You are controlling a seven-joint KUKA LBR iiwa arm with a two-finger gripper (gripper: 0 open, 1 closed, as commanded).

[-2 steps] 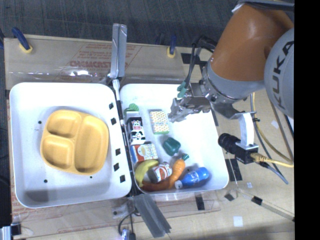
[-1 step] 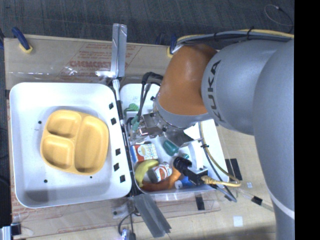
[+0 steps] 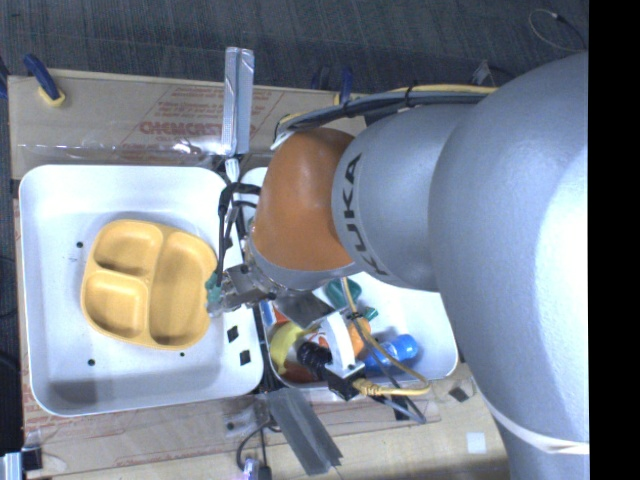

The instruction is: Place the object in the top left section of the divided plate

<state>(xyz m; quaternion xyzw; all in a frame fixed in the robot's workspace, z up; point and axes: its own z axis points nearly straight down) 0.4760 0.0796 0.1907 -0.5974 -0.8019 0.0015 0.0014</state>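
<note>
The end effector, its grip state impossible to tell, is hovering at the right edge of the yellow divided plate lying in the left bin; small toys are sitting in the right bin.

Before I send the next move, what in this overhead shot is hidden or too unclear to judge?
- Gripper: sits at the yellow divided plate's right rim; too small and shadowed to tell whether it holds anything.
- Right bin: mostly covered by the arm; a few toys peek out.
- Those toys: jumbled together and partly under the wrist, so individual pieces can't be identified.
</note>
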